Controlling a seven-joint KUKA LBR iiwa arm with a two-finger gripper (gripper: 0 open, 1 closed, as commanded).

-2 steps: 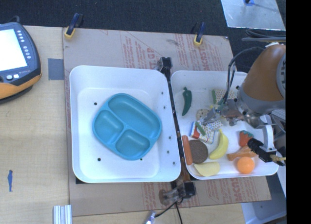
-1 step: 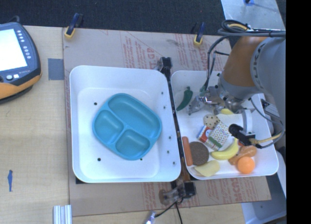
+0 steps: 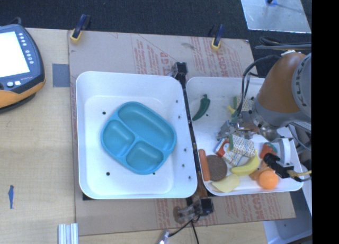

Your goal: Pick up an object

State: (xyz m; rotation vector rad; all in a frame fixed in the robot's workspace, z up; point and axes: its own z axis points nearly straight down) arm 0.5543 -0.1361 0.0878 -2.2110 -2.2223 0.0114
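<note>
White plastic bins sitting side by side on a brown cardboard sheet [image 3: 159, 52] printed with red lettering, clamped at the top edge by two blue-and-yellow clips.

Left bin [image 3: 87, 132]: shallow, rounded corners, smooth glossy walls. Holding one thing, a blue plate [image 3: 138, 137] with three moulded compartments, rounded-square outline, lying rotated in the middle of the bin.

Right bin [image 3: 197, 87]: clutter bunching toward the lower centre and right.
- green pepper [image 3: 202, 107], slim and curved, lying alone at upper left of the bin, near the divider
- orange carrot [image 3: 203, 164], a long stick running along the left wall
- brown disc [image 3: 215, 167], flat and round, matte, just beside the carrot
- patterned packet [image 3: 240, 147], crinkled, printed white and green, in the middle of the pile
- yellow banana [image 3: 246, 168], curved, touching the packet's lower edge
- pale wedge [image 3: 226, 184], smooth, at the bottom rim
- orange ball [image 3: 268, 180], round, at lower right

Arm [image 3: 283, 87] coming in from the right of the frame, bulky orange-brown housing over grey. Gripper [image 3: 233, 127] is reaching down among the items at centre of the right bin, just above the packet. Metallic parts are blurring into the clutter; can't tell if the claw is spread or clamped, or if it has anything.

Grey-orange pendant [image 3: 16, 65] with a lit screen is resting at upper left.
</note>
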